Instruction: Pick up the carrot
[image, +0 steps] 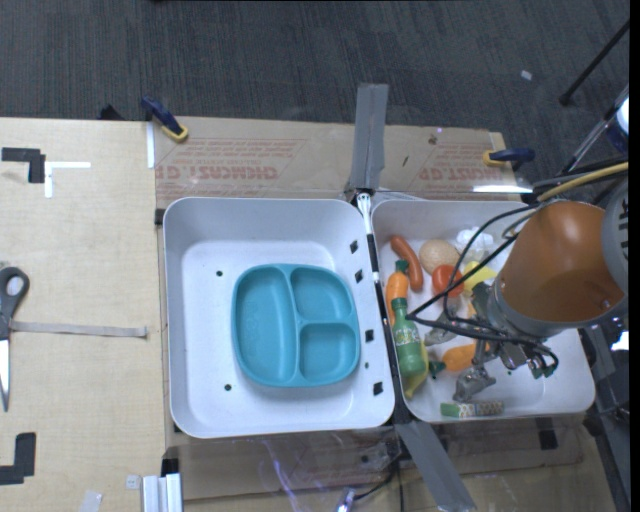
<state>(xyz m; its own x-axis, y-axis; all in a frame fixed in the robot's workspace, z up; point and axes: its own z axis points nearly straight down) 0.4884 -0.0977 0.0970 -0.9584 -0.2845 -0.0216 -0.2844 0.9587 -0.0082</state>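
Note:
The carrot (397, 290), orange with a green top, lies along the left wall of the right bin (570, 400), between a red sausage (404, 251) and a green bottle (407, 345). My gripper (476, 381) hangs low over the front middle of that bin, under the orange-banded wrist (556, 265). It is to the right of the carrot and nearer the front, apart from it. A small orange piece (458, 357) lies just left of the gripper. I see nothing held by the gripper.
The left bin (190, 300) holds a teal divided plate (297, 325). The right bin also holds a pale round item (437, 254), a red piece (443, 279), a yellow item (481, 275) and a greenish strip (472, 408) by the front wall. Cables drape across the bin.

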